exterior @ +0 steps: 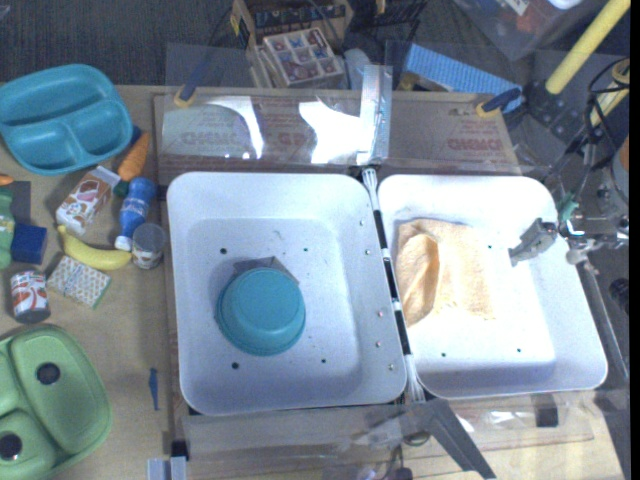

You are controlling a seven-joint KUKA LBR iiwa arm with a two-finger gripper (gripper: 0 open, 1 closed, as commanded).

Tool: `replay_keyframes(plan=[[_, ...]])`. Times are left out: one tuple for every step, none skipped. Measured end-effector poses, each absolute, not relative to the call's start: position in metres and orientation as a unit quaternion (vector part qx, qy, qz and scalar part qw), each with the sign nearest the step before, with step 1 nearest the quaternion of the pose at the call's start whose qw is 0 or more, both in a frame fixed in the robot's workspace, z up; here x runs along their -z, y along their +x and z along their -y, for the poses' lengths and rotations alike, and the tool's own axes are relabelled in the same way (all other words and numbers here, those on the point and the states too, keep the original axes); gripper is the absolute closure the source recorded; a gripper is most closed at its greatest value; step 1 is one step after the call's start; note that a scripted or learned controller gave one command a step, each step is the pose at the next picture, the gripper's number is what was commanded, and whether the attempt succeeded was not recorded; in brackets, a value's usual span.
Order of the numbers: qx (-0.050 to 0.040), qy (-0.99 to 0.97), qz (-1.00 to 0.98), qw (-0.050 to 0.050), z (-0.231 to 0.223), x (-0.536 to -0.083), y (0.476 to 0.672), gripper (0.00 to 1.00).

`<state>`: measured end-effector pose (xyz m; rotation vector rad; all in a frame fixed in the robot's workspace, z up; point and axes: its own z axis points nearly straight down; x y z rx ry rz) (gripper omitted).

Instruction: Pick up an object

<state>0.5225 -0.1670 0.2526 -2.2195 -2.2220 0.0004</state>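
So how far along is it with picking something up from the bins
Nothing looks picked yet. The teal bowl sits upside down in the left bin, and the tan cloth lies crumpled in the right bin. The gripper is over the right bin's far right side, apart from the cloth, with nothing visibly in it. Left to do: move onto an object, grasp it and lift.

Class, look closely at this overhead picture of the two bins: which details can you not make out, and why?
- Gripper, camera view: too small and blurred to tell its state.
- Teal bowl: turned upside down, it hides whatever lies beneath it.
- Tan cloth: glare on the right bin washes out its edge.
- Green tray: cut off by the picture's left edge.
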Motion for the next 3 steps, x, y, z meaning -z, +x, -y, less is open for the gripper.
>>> replay_keyframes(plan=[[0.0033, -0.704, 0.710, -0.004, 0.154, -0.089, 0.567, 0.00], [0.0050, -0.706, 0.709, -0.006, 0.156, -0.100, 0.568, 1.00], [0.0006, -0.532, 0.847, -0.002, 0.094, -0.205, 0.616, 1.00]])
